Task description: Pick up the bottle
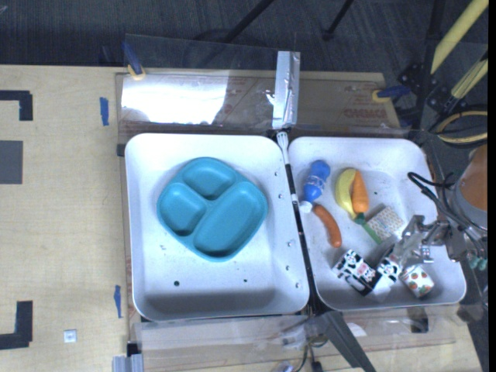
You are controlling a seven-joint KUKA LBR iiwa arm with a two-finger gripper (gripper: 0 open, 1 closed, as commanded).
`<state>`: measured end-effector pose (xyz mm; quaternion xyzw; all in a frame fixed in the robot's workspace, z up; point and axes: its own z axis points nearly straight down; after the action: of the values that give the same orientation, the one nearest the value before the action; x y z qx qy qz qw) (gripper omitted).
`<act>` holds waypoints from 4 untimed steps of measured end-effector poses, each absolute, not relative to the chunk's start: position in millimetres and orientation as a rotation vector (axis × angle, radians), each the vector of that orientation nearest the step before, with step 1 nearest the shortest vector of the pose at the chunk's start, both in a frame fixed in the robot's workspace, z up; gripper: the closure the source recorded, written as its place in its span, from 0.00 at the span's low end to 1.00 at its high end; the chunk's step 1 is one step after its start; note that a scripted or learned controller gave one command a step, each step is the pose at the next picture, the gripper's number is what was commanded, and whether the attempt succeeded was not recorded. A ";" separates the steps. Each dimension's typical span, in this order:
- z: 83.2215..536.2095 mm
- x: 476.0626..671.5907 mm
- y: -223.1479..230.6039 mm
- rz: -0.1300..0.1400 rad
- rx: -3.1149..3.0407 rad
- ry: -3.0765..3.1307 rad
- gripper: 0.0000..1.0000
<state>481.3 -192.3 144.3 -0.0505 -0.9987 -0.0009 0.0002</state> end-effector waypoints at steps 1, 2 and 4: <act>118.0 487.1 -204.3 -0.001 0.335 -3.135 1.00; 112.1 502.9 -203.6 0.033 1.011 -3.006 1.00; 115.6 576.2 -211.3 0.019 1.220 -2.909 1.00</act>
<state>576.2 -211.3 115.6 0.3867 -0.9222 0.0059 -0.0066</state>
